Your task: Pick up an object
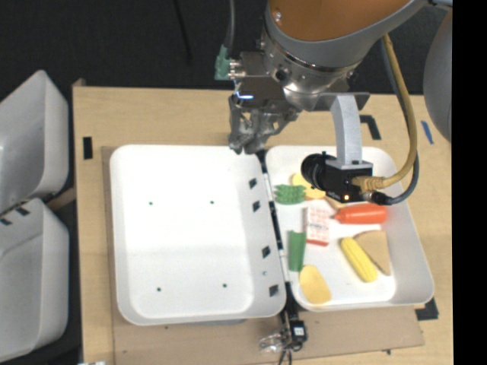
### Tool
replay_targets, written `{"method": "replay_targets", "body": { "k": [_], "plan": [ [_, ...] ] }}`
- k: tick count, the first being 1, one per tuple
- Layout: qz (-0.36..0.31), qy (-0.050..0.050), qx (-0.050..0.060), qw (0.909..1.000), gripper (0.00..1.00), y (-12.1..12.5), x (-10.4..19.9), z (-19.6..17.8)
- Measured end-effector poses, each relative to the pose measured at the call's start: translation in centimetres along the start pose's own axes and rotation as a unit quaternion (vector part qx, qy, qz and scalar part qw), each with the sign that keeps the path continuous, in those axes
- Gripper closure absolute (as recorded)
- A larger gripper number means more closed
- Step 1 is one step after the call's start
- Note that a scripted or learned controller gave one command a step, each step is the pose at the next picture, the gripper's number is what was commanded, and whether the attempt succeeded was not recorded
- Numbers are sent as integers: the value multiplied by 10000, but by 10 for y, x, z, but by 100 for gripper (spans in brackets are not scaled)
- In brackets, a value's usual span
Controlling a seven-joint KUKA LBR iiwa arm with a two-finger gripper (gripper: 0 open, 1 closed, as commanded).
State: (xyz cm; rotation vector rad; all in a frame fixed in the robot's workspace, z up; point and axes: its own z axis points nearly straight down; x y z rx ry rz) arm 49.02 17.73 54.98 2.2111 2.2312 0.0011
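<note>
Mostly toy food [358, 258] fills right bin [415, 280].

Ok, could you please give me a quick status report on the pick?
Gripper above the bins' far edge. Carrot, corn lying in right bin. Nothing gripped visibly.

Gripper [247, 139] hangs over the top end of the divider between the two bins, nothing visible between its fingers. Right bin [411, 268] holds a carrot [361, 214] at 3 o'clock, corn cob [358, 258] at 5, yellow piece [314, 285] at 7, green toy [288, 195] at 10. Left bin [129, 226] sits alongside.
</note>
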Motion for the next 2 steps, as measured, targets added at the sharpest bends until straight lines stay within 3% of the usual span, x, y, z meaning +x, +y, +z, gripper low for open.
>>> {"method": "replay_targets", "body": {
  "k": [1,2],
  "plan": [
    [9,-3,3,10000,100,1,47,0],
    [68,-8,1,10000,100,0,-24,-1]
  ]
}}
